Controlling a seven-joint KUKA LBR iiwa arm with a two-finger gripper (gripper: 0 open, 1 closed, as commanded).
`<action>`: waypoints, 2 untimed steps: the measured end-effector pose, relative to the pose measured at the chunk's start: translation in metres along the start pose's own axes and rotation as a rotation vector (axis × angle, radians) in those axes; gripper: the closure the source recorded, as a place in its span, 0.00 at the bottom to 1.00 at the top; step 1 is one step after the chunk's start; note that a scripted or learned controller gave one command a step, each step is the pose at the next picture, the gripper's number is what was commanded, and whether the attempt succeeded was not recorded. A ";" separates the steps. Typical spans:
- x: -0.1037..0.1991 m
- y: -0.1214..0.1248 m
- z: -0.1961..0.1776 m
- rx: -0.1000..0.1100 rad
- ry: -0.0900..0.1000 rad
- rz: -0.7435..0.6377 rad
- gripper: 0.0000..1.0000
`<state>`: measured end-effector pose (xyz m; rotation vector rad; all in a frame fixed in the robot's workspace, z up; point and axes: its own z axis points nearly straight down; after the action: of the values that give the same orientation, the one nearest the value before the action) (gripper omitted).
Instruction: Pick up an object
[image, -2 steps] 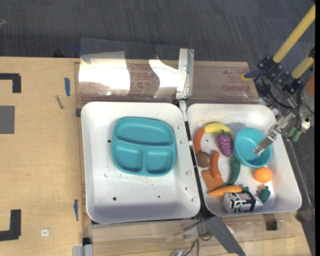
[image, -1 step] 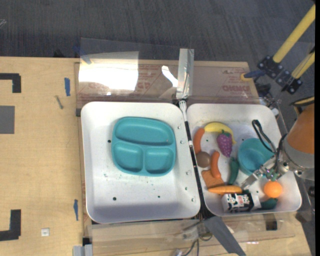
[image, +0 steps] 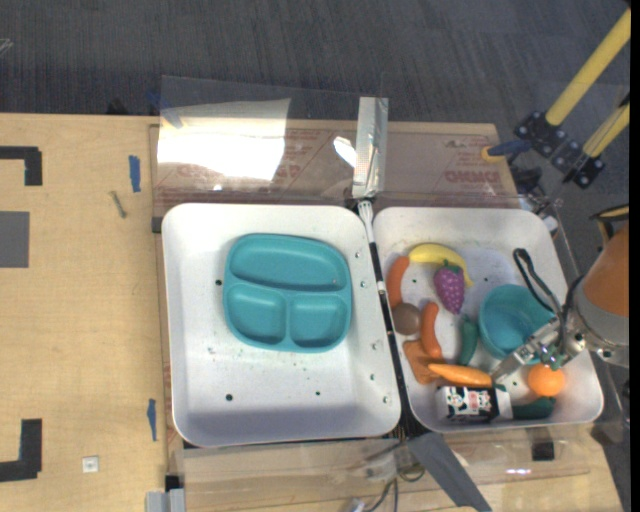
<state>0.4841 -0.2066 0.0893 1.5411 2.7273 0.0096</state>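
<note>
Camera view: the left bin (image: 190, 400) carries a teal tray (image: 288, 291) at its centre. The right bin (image: 580, 405) holds a teal cup (image: 510, 315), carrot (image: 460, 374), grapes (image: 450, 288) and orange (image: 546, 381) toward its near right corner. The gripper (image: 535, 352) hovers beside the orange; its opening cannot be told.

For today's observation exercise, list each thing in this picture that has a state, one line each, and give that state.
Teal divided tray: flat in the left bin, compartments bare.
Teal cup: in the right bin, lying tilted.
Banana: lying near the far wall.
Purple grapes: lying beside the banana.
Carrot: lying flat.
Orange ball: resting by the gripper.
</note>
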 end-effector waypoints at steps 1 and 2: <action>0.007 0.012 -0.014 -0.014 0.005 -0.023 1.00; 0.003 0.064 -0.003 -0.004 -0.015 -0.390 1.00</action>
<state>0.5375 -0.1713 0.0933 0.9783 2.9589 0.0012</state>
